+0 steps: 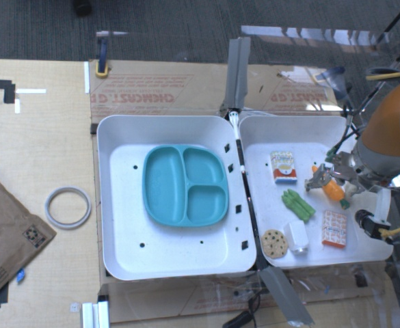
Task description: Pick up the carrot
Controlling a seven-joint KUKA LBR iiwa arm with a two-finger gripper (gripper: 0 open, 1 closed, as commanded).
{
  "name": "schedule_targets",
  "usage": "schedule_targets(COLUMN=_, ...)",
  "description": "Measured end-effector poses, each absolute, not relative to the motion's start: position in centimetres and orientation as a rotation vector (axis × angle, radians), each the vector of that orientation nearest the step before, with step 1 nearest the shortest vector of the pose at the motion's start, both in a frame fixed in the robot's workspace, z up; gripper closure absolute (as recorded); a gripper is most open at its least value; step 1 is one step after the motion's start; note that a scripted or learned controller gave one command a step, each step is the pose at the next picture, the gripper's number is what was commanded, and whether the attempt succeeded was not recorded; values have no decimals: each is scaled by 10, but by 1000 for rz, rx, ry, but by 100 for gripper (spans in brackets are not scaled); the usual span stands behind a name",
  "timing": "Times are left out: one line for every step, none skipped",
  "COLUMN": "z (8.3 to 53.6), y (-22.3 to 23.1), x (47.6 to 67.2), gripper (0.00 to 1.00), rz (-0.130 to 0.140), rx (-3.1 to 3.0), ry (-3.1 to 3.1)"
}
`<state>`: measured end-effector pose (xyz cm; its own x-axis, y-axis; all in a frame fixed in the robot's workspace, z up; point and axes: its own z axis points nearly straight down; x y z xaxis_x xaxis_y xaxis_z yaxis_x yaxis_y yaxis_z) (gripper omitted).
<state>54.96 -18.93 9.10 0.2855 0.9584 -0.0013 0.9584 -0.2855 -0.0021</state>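
The carrot (334,190) is a short orange piece with a green end. It lies near the right side of the right bin (258,139). My gripper (325,179) comes in from the right and sits directly over the carrot's upper left end, touching or nearly touching it. The gripper's grey body hides part of the carrot. The arm's orange band (389,123) is above and to the right.
In the right bin are a red and white carton (283,166), green pods (299,205), a cookie (274,242), a small white item (297,238) and a red patterned packet (334,229). The left bin (117,183) holds a teal divided plate (186,185). A tape ring (68,206) lies on the bench.
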Motion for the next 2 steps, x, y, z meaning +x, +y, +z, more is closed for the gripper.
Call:
schedule_targets(z=100, y=-190, x=549, gripper=100, rz=5, rx=-2518, ry=-1875)
schedule_targets(z=170, y=-207, x=571, gripper=100, rz=3, rx=-2503, ry=-1899)
